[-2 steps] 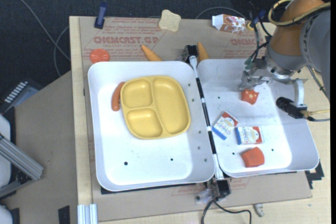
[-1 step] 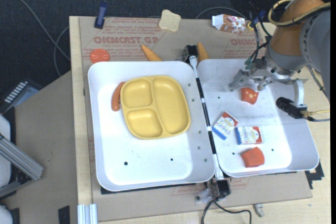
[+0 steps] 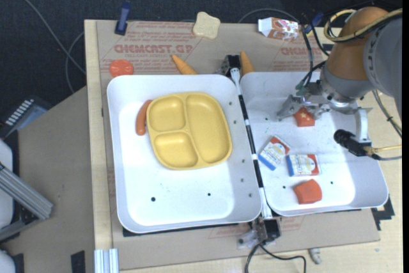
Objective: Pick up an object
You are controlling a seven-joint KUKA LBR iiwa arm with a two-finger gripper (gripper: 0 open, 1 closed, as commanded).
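Pincer low in the right bin, over a small orange piece.

Nearest, an orange-red block [image 3: 308, 192] lies by the right bin's [image 3: 358, 198] front rim; behind it sit two small cartons [image 3: 301, 165], [image 3: 273, 153]. Farther back, the pincer [image 3: 305, 109] hangs at a small orange piece [image 3: 304, 117]; whether it is spread or pinching, I cannot tell. The left bin [image 3: 128, 188] holds a yellow tray [image 3: 188, 130].

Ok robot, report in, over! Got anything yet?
End effector low in right bin, over small orange block. Grip unconfirmed. Two snack packets and red block nearby, not blocking.
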